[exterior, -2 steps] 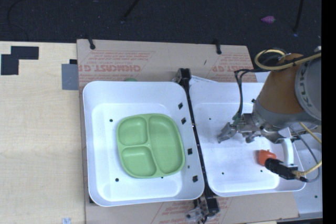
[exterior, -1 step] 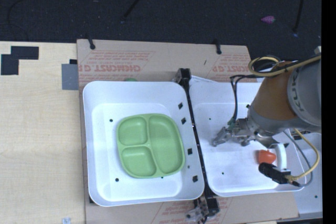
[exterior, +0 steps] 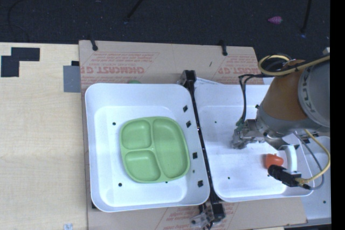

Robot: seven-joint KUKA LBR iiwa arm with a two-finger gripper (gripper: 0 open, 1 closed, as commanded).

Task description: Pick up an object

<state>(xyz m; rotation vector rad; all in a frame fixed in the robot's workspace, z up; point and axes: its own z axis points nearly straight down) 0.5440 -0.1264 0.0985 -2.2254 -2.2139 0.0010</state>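
Observation:
My gripper (exterior: pixel 240 138) hangs low over the right bin (exterior: pixel 226 186), near its middle, reaching in from the right under the grey and orange arm (exterior: pixel 294 99). A small orange-red object (exterior: pixel 273 159) lies on the right bin's floor, to the right of the gripper and slightly nearer the front edge, apart from it. In the left bin (exterior: pixel 102 116) a light green divided plate (exterior: pixel 154 148) with three compartments lies flat in the middle.
A black divider with clips (exterior: pixel 197 137) runs between the two bins. Brown cardboard (exterior: pixel 161 64) lies under the bins, on a pale wooden bench (exterior: pixel 38 143). The right bin's front left floor is bare white.

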